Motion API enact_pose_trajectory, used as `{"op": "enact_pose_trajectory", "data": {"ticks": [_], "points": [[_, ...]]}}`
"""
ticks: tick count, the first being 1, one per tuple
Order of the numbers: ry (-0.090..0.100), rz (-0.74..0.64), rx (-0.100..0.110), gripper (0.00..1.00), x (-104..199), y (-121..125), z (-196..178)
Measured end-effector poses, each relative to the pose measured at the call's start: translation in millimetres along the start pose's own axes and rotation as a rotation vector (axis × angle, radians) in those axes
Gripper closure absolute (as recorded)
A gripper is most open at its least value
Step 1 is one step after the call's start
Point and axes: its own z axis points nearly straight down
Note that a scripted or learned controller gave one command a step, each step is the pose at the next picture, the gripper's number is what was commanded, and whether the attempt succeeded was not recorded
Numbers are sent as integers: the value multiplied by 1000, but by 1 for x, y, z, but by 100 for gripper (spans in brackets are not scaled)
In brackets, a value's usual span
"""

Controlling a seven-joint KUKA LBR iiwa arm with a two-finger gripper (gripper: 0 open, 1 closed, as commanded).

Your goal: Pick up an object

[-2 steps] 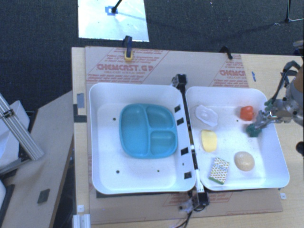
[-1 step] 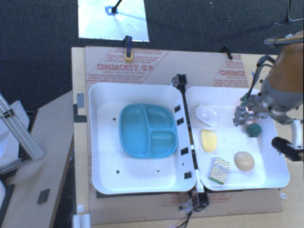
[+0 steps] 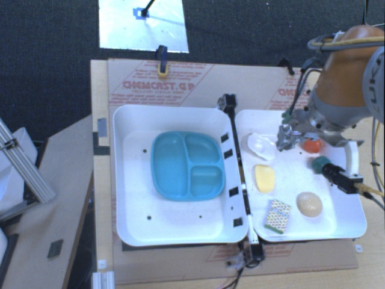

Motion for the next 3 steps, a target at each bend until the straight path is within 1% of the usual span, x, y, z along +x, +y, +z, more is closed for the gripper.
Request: {"op": "enact_pose_trajectory", "data": {"ticks": [1,2,3], "points": [[1,-1,2,100,48,13,-6],[0,0,1,100,95,33,7],[1,0,1,100,149,50,2]]}}
